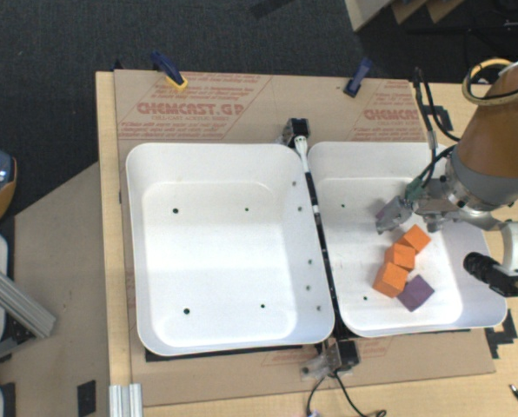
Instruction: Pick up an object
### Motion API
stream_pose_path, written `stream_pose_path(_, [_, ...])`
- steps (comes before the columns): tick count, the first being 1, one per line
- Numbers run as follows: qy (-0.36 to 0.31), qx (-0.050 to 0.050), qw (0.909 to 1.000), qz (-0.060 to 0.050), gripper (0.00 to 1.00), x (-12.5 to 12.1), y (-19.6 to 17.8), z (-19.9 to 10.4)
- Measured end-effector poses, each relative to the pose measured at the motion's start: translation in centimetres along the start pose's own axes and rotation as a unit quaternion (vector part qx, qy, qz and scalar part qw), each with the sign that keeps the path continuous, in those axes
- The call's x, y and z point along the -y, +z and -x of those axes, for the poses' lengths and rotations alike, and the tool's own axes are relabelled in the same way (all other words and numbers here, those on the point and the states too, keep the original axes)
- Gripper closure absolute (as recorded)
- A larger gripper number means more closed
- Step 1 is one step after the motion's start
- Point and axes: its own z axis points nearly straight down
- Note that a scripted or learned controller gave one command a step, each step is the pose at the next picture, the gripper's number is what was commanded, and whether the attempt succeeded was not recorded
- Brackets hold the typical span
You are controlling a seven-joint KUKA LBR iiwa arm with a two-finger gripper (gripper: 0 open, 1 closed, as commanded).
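Observation:
Three orange blocks lie in a diagonal row in the right bin [363, 176]: one at the top [417, 238], one in the middle [404, 256] and one at the bottom [390, 279]. A purple block [415, 292] touches the lowest one. My gripper [411, 221] hangs over the bin just above the top orange block. It is open, with one grey finger [388, 216] to the left of the block, and nothing is held between the fingers.
The left bin [155, 233] sits beside the right one, with a black divider strip [315, 224] where they meet. The arm's grey body with its orange band [498, 137] covers the right bin's far right side. Blue clamps [169, 70] hold the cardboard base.

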Motion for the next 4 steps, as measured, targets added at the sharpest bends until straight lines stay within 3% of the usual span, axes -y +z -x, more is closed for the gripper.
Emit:
stream_pose_path(1, [0.001,0.001,1.0000,0.001,0.00,-3.3,8.8,2.3])
stream_pose_path(2, [-0.003,0.001,1.0000,0.005,0.00,-12.5,10.2,0.6])
stream_pose_path(3, [0.002,0.000,1.0000,-0.003,0.00,-3.9,10.3,2.2])
stream_pose_path(4, [-0.002,0.001,1.0000,0.004,0.00,-11.8,10.2,-0.3])
